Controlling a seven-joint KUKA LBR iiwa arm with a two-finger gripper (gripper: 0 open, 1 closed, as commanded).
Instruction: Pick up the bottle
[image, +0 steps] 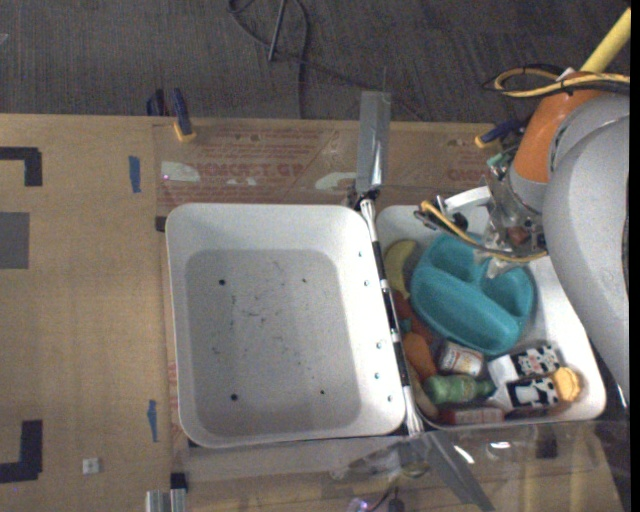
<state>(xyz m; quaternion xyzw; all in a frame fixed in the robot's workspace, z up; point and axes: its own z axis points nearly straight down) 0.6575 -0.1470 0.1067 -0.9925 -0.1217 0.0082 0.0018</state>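
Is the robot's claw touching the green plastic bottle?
Apart. The camera view shows the gripper over the far edge of the teal plastic divided plate, while the green plastic bottle lies near the right bin's front, the plate between them.

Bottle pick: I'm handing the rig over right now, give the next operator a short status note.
Claw: above the right bin, over the upper edge of the teal divided plate; open or shut can't be told.
Bottle: green, lying on its side in the right bin's lower part, below the plate, beside a small jar and a cow-print carton.
Done: nothing; the bottle is not lifted.
Left: move the claw down to the bottle, grasp and lift it.
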